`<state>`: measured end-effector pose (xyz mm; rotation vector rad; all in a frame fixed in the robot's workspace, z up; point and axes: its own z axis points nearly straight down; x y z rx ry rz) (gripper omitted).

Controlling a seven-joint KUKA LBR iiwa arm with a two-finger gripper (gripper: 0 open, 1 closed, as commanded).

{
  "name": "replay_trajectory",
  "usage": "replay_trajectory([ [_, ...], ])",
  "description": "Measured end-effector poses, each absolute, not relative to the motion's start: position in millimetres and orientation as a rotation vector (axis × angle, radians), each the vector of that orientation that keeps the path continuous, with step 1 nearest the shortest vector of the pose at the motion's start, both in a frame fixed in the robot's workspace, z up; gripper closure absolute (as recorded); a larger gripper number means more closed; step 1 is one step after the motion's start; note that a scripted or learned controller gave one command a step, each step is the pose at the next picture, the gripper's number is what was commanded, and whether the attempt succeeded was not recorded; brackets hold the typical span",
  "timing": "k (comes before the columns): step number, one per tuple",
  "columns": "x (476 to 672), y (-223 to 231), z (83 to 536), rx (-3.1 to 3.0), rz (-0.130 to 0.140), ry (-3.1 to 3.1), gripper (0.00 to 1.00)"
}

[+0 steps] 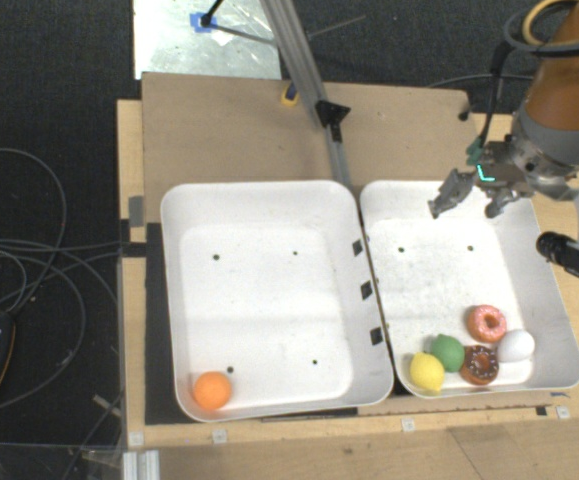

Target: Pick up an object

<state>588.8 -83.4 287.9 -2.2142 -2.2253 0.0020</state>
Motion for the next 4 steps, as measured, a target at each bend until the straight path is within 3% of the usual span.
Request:
replay_trajectory([
  [1, 589.4, -84, 290, -2.218, -0.002, -2.225, 0.00],
  [4, 581.5, -85, 160, -2.220, 0.004, -2.219, 0.00],
])
